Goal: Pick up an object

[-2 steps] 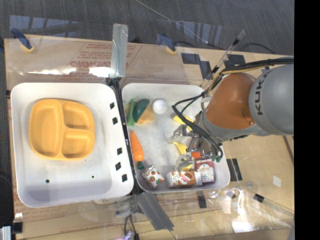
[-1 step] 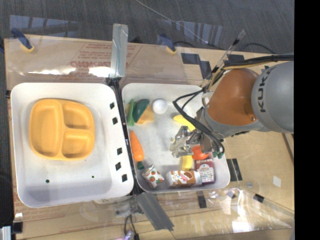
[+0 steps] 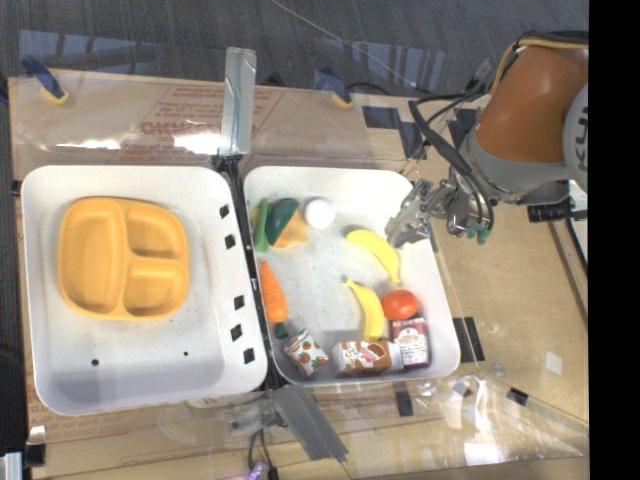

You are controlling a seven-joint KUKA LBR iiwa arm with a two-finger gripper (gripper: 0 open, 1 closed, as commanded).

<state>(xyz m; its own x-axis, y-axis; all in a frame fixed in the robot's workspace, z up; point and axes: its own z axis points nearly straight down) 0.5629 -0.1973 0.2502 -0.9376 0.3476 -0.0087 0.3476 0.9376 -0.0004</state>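
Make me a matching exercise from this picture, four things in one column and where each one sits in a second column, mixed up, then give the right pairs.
Things:
1. yellow tray
2. carrot
3. white ball
4. tomato

Places:
A. right bin, along its left wall
B. left bin
C. right bin, near its right wall, beside a banana
D. right bin, near its far wall

Pairs: 1-B, 2-A, 3-D, 4-C
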